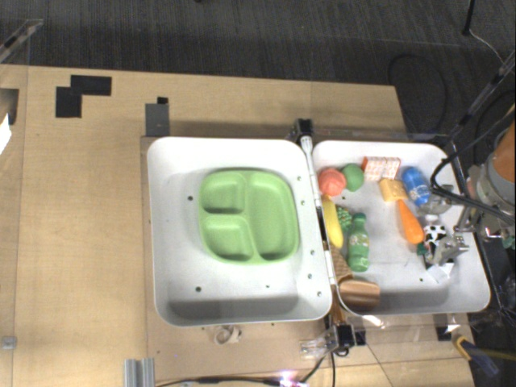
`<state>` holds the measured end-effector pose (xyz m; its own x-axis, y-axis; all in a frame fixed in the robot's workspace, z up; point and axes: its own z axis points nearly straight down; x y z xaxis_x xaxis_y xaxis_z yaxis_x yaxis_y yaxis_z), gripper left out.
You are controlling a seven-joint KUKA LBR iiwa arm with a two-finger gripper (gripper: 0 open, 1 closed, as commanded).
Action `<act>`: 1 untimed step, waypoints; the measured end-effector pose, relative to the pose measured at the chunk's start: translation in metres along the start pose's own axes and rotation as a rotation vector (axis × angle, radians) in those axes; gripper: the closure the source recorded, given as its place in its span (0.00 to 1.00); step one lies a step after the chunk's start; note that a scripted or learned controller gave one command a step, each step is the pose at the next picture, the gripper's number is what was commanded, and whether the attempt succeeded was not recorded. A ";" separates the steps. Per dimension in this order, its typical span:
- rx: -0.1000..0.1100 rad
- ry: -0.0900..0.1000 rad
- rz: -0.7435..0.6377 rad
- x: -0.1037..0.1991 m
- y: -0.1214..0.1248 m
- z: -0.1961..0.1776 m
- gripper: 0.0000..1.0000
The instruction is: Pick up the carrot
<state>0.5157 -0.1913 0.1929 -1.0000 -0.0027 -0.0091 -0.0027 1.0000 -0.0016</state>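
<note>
so by my count: two white bins (pixel 161 216), one green divided plate (pixel 246 216), one carrot (pixel 409 222), one banana (pixel 331 224), and one green bottle (pixel 357 240).

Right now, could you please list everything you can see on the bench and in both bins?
Bins: two, white, side by side on the bench.
Divided plate: one, green, left bin.
Carrot: one, orange, right bin, near the gripper.
Banana: one, yellow, right bin's left edge.
Bottle: one, green, beside the banana.
Round fruits: two, red and green, right bin's top.
Blue item: one, above the carrot.
Brown item: one, right bin's bottom left.
Gripper: one, right bin's right side.
</note>
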 end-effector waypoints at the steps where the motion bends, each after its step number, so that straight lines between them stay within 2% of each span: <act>1: 0.002 -0.007 -0.337 0.020 -0.014 0.104 0.00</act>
<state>0.4964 -0.2058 0.0891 -0.9428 -0.3331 -0.0142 -0.3330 0.9429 -0.0081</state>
